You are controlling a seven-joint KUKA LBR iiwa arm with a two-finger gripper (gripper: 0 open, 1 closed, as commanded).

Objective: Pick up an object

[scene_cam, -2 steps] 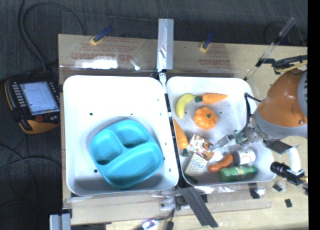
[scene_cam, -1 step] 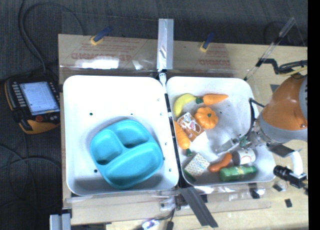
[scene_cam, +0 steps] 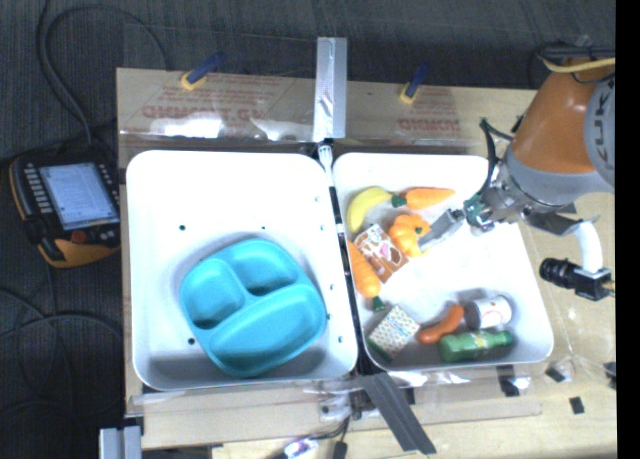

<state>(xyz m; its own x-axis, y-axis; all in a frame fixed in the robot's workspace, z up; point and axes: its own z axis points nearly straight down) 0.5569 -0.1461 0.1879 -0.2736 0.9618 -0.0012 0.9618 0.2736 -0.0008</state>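
Observation:
The right bin [scene_cam: 520, 277] holds several toys. A yellow banana [scene_cam: 365, 209] and an orange carrot [scene_cam: 428, 196] lie at its far side. Below them sit an orange pepper [scene_cam: 403, 231] and a patterned carton [scene_cam: 378, 250]. My gripper [scene_cam: 434, 233] reaches in from the right, low over the bin, with its tip right beside the pepper's right side. Nothing can be seen held in it. Near the front lie a small patterned box [scene_cam: 395, 327], an orange piece [scene_cam: 442, 325], a dark can [scene_cam: 487, 311] and a green bottle [scene_cam: 477, 345].
In the left bin [scene_cam: 160, 197] lies a blue divided plate [scene_cam: 255, 302]. A thin wall [scene_cam: 340, 247] separates the two bins. A teach pendant [scene_cam: 65, 202] lies on the floor at left. The arm's orange band [scene_cam: 560, 122] is over the right bin's far right corner.

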